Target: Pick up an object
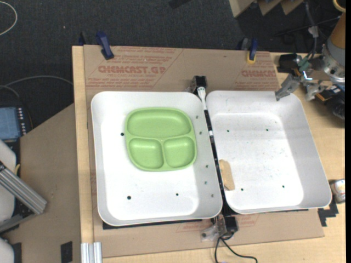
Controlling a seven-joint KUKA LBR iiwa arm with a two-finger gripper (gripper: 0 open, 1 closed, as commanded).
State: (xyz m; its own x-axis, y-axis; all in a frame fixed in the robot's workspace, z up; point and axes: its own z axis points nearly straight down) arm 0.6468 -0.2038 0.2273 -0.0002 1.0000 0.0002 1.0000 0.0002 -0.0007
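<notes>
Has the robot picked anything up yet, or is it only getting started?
Only starting, by the look of it. Nothing looks done: the green divided plate lies flat in the left bin. In hand: the gripper sits over the right bin's far corner. Left: reaching an object, gripping and lifting it.

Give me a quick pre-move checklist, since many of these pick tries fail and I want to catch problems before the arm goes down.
1. Something to pick is in reach: ok. A green divided plate lies flat in the left bin.
2. Second candidate: ok. A small tan wooden piece lies at the right bin's left edge.
3. Gripper placed over a target: not ok. It sits at the right bin's far right corner, away from both.
4. Nothing held already: ok.
5. Finger opening: cannot tell.
6. Plate free of neighbours: ok, nothing touches it.
</notes>
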